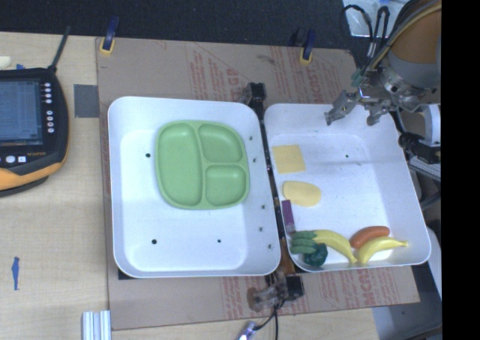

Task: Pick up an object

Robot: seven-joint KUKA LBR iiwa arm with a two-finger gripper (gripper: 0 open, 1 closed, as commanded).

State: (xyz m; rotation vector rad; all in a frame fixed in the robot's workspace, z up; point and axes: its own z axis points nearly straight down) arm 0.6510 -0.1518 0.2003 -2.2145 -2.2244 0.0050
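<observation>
**Operator:** List the layout, left to right.

**Technician:** A teach pendant (26, 127) lies at the left edge of the surface (52, 241). The left bin (127, 252) carries a green divided plate (202, 163) near its centre. The right bin (409, 181) carries the candidate objects: a yellow square slice (289, 157) and a pale yellow oval piece (301, 193) along its left edge; a purple strip (287, 215) against that same edge; a green vegetable (308, 248) at its near left corner; two bananas (335, 244) (381, 248) and a red-orange piece (370, 235) along its near edge.

**Operator:** Gripper status?

**Technician:** The gripper (352, 109) hovers over the far edge of the right bin, fingers spread apart, nothing between them, well apart from every object.

**Operator:** Handling judgement?

**Technician:** The objects look like toy food: probably light, rigid, smooth plastic, liable to slip. The flat slice offers little to pinch. A banana, taken across its mid-section, appears the better hold; its neighbours touch it, so crowding is a risk.

**Operator:** Surroundings?

**Technician:** Brown board (187, 68) covers the surface under both bins, clipped at its far edge. Dark flooring lies beyond.
</observation>
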